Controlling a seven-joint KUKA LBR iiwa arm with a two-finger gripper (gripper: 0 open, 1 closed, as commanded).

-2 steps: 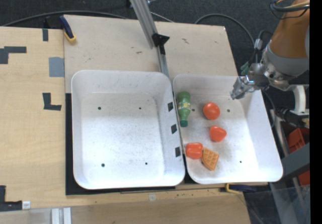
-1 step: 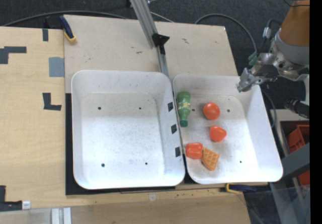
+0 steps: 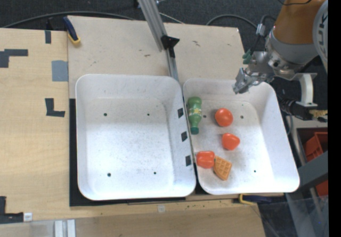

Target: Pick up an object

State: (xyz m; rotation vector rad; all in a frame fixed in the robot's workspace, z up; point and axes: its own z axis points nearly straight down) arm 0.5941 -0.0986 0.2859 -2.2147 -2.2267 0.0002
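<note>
Red tomato (image 3: 224, 117) lies left, below the tool (image 3: 241, 87) (grip state unclear).

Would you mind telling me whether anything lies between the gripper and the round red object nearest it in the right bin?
Nothing visible does. The gripper hangs over the far corner of the right bin, and only bare bin floor separates it from the round red object. The green bottle lies off to the side by the dividing wall.

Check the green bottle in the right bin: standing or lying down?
Lying down. The green bottle shows its full length flat on the right bin floor, against the left wall.
</note>
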